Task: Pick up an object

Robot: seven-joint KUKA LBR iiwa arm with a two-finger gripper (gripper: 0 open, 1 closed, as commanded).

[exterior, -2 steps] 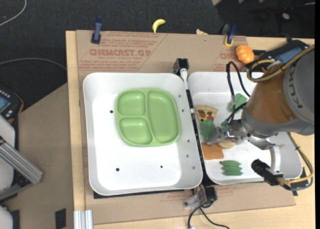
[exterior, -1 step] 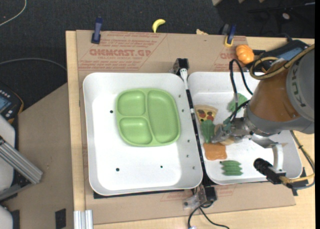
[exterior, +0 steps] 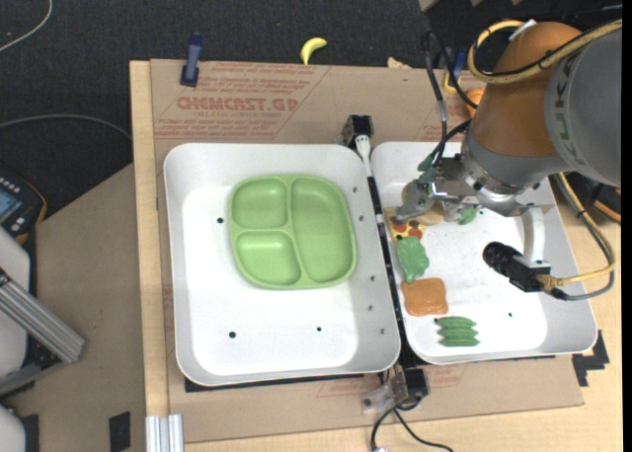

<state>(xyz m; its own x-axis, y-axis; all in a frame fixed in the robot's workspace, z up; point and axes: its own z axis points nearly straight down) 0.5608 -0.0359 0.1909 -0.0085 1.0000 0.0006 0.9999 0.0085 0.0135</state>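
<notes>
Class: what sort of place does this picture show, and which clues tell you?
Likely a robotics lab bench: a grey robot arm reaches over two white bins on cardboard, toy food in one, a green plate in the other.

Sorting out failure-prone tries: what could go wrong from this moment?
1. The gripper is near the left wall of the right bin, so a descent there might clip that wall.
2. The red-and-yellow piece, green piece and orange piece lie close together along that wall. A grasp may push one aside or catch two.
</notes>
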